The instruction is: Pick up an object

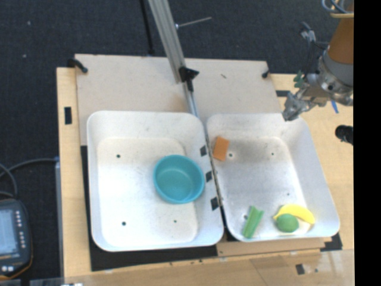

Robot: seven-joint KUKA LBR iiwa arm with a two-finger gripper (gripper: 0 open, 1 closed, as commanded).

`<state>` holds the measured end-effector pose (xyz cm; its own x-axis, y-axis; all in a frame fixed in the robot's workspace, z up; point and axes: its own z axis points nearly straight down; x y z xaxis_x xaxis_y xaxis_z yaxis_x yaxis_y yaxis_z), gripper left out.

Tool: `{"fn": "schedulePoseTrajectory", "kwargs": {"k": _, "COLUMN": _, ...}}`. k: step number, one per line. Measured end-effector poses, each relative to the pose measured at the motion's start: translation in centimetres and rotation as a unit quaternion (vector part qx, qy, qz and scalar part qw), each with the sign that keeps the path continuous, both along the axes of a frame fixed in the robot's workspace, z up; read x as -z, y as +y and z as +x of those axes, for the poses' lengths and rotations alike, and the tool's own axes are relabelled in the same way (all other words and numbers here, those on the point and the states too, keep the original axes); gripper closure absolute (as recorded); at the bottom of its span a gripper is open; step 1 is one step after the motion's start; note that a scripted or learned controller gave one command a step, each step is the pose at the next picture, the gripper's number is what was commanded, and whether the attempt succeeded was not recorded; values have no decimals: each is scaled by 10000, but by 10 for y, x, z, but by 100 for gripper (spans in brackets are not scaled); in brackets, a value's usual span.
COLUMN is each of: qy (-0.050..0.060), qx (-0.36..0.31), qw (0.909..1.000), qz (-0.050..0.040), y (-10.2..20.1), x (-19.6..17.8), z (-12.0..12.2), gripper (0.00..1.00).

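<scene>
Claw (293,111), grip state unclear, hangs over right bin's (309,142) far corner, well apart from orange block (220,148)

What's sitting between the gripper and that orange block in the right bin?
Nothing visible. The gripper hangs above the right bin's far corner, and the bin floor between it and the orange block is bare. The green stick and yellow-green toy lie near the front edge.

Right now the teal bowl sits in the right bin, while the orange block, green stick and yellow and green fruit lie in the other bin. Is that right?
Not quite. The camera view shows the teal bowl in the left bin, not the right one. The orange block, green stick and yellow and green fruit lie in the other bin, the right bin.
</scene>
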<state>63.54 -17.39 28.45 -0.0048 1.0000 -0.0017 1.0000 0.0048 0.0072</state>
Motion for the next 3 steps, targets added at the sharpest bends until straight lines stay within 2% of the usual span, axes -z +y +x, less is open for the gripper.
{"fn": "schedulePoseTrajectory", "kwargs": {"k": 1, "qy": 32, "qx": -4, "qw": 10000, "qz": 7, "y": 47, "x": 6, "z": 2, "gripper": 100}}
{"fn": "schedulePoseTrajectory", "kwargs": {"k": 2, "qy": 33, "qx": -1, "qw": 10000, "qz": 7, "y": 88, "x": 11, "z": -14, "gripper": 100}}
{"fn": "schedulePoseTrajectory", "kwargs": {"k": 3, "qy": 32, "qx": -14, "qw": 10000, "qz": 14, "y": 148, "x": 14, "z": -25, "gripper": 100}}
